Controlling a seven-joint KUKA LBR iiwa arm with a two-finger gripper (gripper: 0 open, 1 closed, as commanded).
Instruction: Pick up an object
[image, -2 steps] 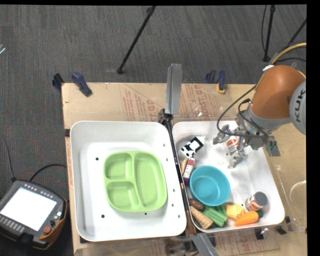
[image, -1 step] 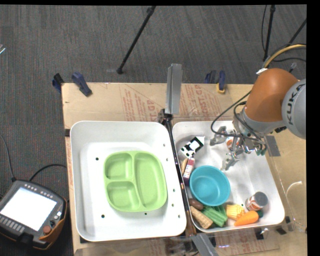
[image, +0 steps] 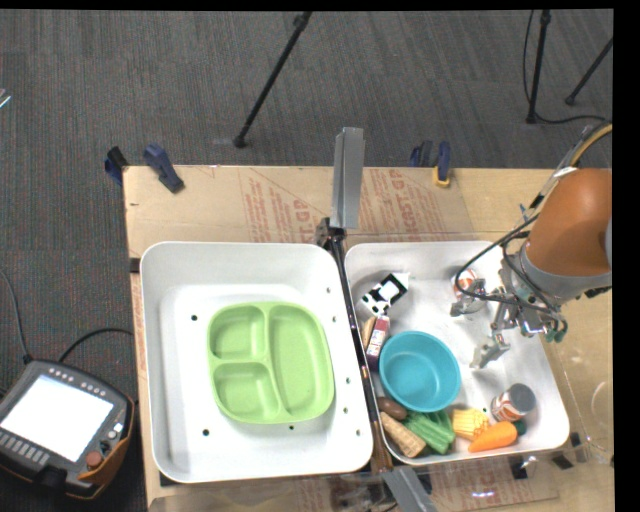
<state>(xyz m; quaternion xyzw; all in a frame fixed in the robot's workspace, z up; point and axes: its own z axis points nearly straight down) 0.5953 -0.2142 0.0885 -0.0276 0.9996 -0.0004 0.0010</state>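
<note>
The right bin (image: 440, 262) holds a blue bowl (image: 420, 370), a black-and-white spotted toy (image: 385, 293), a small pink carton (image: 376, 340) and a small red-and-white item (image: 466, 283). At its front lie a tin can (image: 513, 403), a carrot (image: 492, 436), yellow corn (image: 467, 422) and a green vegetable (image: 432, 432). My gripper (image: 478, 330) hangs low over the bin's right half, just right of the bowl. It is open, its fingers spread apart with nothing between them.
In the left bin (image: 165, 300) lies a green divided plate (image: 270, 362). A grey post (image: 348, 185) stands behind the wall between the bins. A tablet (image: 55, 420) rests on the floor at the lower left.
</note>
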